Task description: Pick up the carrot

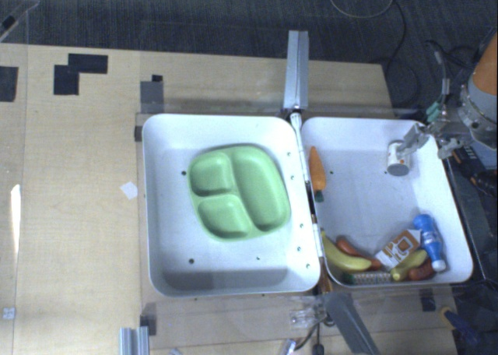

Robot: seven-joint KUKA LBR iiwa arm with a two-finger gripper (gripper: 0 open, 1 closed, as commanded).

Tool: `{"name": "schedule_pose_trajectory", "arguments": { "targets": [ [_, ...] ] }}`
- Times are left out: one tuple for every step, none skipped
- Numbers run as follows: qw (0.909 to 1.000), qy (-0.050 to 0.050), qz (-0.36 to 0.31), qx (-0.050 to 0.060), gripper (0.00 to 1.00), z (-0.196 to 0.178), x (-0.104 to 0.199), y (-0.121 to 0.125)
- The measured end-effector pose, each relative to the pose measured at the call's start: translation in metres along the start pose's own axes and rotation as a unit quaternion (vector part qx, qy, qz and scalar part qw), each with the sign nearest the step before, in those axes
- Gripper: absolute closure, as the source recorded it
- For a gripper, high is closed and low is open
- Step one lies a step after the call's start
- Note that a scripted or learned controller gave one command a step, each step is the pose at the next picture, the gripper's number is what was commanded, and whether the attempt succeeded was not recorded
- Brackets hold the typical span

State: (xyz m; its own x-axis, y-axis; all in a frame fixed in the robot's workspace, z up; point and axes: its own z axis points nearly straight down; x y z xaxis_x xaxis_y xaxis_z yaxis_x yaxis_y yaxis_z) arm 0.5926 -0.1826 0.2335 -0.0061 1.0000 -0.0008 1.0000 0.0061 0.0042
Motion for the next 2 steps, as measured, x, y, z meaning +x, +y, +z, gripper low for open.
{"name": "schedule_pose_trajectory", "arguments": {
  "targets": [
    [0.9912,0.0,0.133,0.0,0.0,0.09,0.057,0.064],
    [0.987,0.0,0.16,0.0,0.0,0.146,0.1,0.075]
  ]
}}
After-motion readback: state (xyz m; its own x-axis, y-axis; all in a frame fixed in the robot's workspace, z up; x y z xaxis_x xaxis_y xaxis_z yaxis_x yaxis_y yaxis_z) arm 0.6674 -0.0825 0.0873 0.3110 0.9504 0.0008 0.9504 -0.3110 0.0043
